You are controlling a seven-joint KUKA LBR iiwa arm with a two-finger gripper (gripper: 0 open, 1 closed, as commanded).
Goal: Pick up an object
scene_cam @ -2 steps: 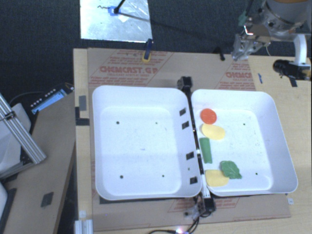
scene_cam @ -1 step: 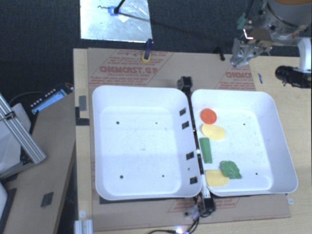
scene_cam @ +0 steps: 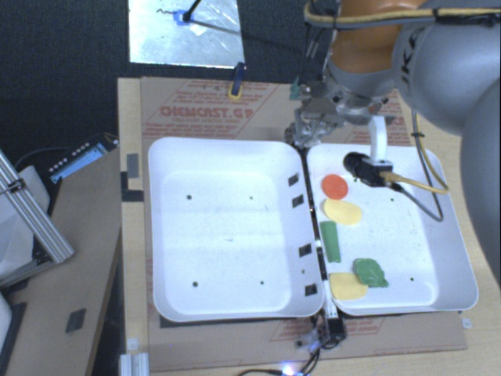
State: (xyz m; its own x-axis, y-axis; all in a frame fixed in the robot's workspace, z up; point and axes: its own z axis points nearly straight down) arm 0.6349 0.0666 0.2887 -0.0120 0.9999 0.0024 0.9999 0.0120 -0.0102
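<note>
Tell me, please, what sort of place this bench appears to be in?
Probably a robotics lab's grasping test bench: a grey arm reaches over two white bins, with small coloured toy pieces in the right one.

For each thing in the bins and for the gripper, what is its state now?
orange disc: lying flat, right bin.
pale yellow piece: lying flat, below the disc.
green bar: lying flat, beside the divider.
green lump: touching the lower yellow piece.
gripper: above the bins' far edge, holding nothing visible.

A robotics lab: arm [scene_cam: 423, 45] over white bins [scene_cam: 227, 233].
</note>
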